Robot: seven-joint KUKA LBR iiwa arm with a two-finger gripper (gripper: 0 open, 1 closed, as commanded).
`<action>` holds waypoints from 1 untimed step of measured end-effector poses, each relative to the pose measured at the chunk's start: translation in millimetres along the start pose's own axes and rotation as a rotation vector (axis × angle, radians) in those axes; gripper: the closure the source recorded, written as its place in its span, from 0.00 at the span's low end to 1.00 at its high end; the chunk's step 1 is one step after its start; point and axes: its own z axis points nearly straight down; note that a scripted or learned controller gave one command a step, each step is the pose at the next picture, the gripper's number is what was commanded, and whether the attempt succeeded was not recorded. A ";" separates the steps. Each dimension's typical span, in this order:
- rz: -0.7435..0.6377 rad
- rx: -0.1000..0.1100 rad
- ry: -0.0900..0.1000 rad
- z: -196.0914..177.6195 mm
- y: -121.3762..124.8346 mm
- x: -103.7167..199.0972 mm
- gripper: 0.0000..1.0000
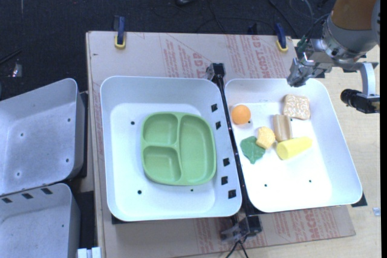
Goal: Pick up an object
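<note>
Nothing's grabbed yet: the hand hangs over the right bin's back edge near the cracker, can't tell if it's apart or together.

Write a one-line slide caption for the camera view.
Gripper poised over the right bin's far edge, above toy foods; green divided plate sits in the left bin.
</note>
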 end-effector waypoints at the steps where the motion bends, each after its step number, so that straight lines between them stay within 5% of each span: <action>1: 0.000 0.004 0.001 -6.0 -8.1 49.1 1.00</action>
